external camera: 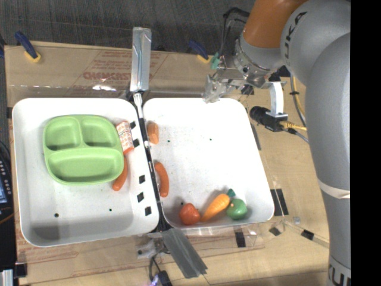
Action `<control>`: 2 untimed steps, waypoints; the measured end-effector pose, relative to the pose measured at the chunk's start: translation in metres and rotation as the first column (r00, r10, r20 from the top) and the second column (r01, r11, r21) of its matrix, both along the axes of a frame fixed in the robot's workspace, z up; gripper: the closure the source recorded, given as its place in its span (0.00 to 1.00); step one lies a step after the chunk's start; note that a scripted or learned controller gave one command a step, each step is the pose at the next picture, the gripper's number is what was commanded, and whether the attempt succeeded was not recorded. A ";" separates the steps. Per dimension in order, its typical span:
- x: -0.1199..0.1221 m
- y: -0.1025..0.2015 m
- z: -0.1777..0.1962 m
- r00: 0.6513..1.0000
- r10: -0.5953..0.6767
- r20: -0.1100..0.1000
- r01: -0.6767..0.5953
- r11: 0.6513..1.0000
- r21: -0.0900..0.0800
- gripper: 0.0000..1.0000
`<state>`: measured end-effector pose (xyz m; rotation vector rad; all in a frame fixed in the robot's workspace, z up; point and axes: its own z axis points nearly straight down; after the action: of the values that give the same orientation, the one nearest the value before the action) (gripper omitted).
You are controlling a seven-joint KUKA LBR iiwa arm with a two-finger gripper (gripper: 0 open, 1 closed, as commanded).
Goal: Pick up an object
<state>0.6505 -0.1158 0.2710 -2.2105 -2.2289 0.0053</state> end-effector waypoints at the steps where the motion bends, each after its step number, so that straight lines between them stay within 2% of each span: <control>1: -0.097 0.040 -0.071 1.000 -0.027 -0.003 0.027 1.000 0.001 0.00; 2: -0.150 0.032 -0.080 0.999 0.048 -0.001 -0.048 0.999 0.001 0.00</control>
<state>0.5002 -0.0834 0.1906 -2.1554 -2.2804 0.0048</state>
